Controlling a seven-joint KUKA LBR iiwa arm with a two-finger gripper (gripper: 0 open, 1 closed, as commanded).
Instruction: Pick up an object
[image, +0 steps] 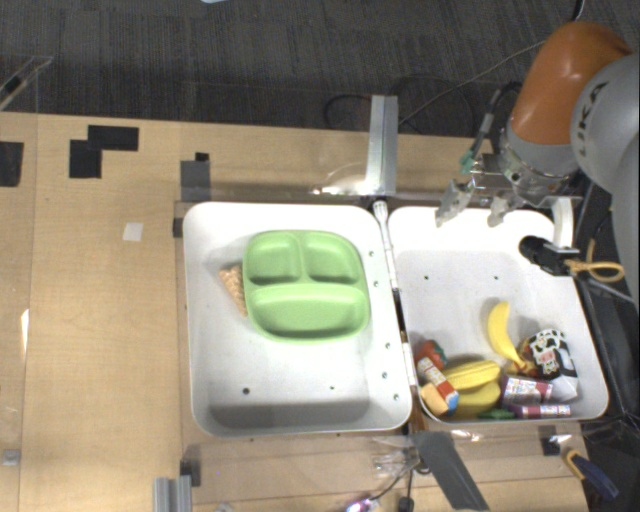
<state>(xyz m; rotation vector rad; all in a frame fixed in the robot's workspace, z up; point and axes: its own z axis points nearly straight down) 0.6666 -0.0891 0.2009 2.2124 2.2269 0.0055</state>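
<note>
Overhead, the gripper (473, 205) hangs at the far rim of the right bin (450, 275), its two fingers apart with nothing between them. The grey arm with its orange band (565, 70) enters from the right, and it is the only arm at the bench.

Every candidate for the pick lies toward the camera from the jaws, heaped in the near corner of that same bin and well apart from them, across a bare stretch of white floor. Nearest the jaws is a banana (502, 335), plain yellow and gently curved, its long axis running roughly from the far side to the near side of the bin, its lower end among the clutter. Beside it sit a black-and-white patterned item (545, 350), a second yellow piece (470, 377) lying crosswise, a small red-topped bottle (432, 365) and a pink-labelled tube (530, 390), all touching or nearly so.

The left bin (215, 320) holds a green divided plate (304, 283) with a tan item (232, 288) tucked against its left edge.

The banana looks the likeliest target, since it stands clearest of the pile.
</note>
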